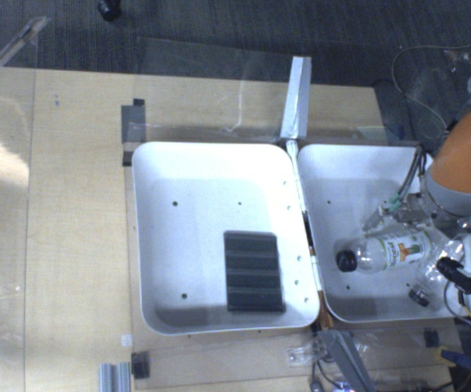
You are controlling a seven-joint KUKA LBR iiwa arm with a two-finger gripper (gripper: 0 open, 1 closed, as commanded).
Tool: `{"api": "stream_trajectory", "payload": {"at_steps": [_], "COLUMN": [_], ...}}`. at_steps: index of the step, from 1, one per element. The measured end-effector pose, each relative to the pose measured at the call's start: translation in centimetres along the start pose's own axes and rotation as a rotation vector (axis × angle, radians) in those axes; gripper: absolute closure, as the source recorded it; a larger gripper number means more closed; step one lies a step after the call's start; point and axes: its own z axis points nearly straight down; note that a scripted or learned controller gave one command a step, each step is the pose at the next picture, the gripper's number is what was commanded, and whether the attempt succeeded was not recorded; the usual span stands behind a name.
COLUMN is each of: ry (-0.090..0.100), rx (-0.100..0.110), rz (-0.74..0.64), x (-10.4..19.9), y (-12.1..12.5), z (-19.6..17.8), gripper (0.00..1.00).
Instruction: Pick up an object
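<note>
Dark carpet runs along the top, behind a pale wooden worktop (64,219) that carries two shallow white bins side by side. Left bin (162,219), the larger showing, holds a black ribbed rectangular block (253,272) at about five o'clock on its floor, lying flat near the lower wall. Right bin (341,178) sits at three o'clock from it, their rims touching. Grey arm with its orange band (462,158) comes in from three o'clock over the right bin. Its pincer (406,211) hangs just above a clear plastic bottle (386,253); whether it is wide or narrow I cannot tell. That bottle lies on its side, black cap pointing toward nine o'clock.
</note>
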Motion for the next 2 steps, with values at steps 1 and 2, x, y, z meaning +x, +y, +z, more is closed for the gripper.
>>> {"api": "stream_trajectory", "payload": {"at_steps": [1,2], "ry": [0.001,0.001], "rx": [-0.003,0.000], "rz": [-0.129,0.008], "x": [-1.3,-1.4], "y": [-3.3,-2.2], "z": [-0.1,0.0], "gripper": [0.00,0.00]}}
